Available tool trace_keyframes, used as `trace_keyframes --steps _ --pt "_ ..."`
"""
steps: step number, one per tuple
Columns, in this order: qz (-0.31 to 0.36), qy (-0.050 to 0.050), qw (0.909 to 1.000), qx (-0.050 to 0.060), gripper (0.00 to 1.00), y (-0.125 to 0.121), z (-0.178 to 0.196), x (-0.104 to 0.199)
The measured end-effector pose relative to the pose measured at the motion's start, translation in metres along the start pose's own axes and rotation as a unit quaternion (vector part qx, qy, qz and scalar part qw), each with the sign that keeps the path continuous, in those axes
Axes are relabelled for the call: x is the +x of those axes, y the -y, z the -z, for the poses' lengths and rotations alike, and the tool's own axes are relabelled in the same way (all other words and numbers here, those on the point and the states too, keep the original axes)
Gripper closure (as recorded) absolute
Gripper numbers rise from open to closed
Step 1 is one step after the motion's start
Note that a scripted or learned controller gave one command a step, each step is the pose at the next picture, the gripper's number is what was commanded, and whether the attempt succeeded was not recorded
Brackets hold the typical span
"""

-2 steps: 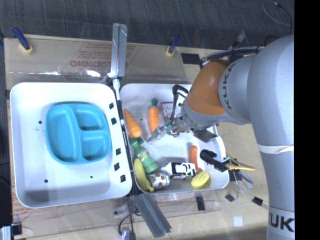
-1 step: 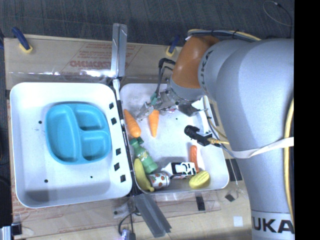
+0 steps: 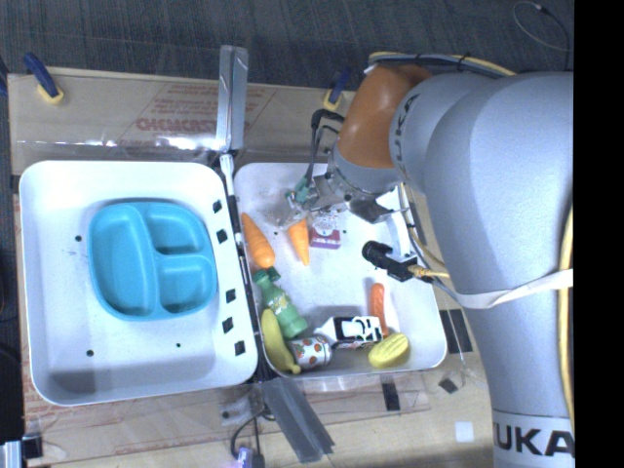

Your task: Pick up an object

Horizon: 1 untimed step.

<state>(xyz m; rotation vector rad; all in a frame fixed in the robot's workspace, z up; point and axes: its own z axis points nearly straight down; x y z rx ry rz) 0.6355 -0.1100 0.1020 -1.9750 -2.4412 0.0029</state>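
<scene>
Gripper (image 3: pixel 304 195) partly hidden behind arm (image 3: pixel 468 183), over carrots (image 3: pixel 278 242).

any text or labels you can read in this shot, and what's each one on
"UKA" in white letters on the grey arm base, cut off at the left.
Red print on the cardboard sheet behind the bins: upside down, too blurred to read.
Small maroon and white packet in the right bin: print too small to read.
Black and white toy car: markings too small to read.
</scene>
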Motion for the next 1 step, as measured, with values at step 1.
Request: trace_keyframes --steps 1 --pt "-0.010 0.000 0.9999 -0.001 1.00 -0.0240 0.1315 0.0418"
